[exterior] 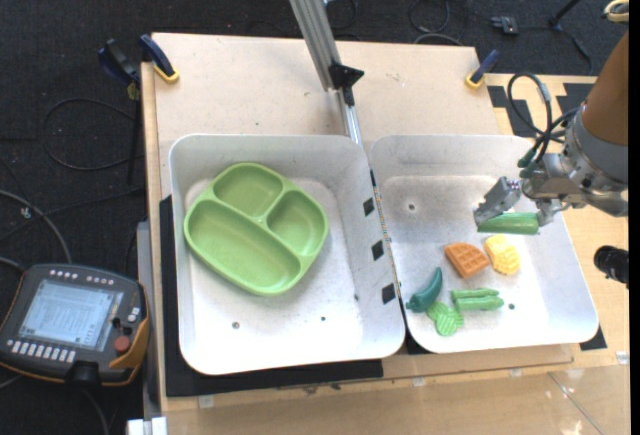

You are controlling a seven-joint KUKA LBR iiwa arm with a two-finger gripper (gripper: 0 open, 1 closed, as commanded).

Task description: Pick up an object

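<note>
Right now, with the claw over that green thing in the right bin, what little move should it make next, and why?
Probably lift straight up a little. The gripper sits right at the long green piece in the right bin, and raising it would show whether the piece comes along; I can't tell if it is gripped.

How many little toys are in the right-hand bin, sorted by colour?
Green: 4 – a long piece at the gripper, a dark curved one, a pod, a bumpy one
Orange: 1 – waffle
Yellow: 1 – corn
Total: 6
</note>
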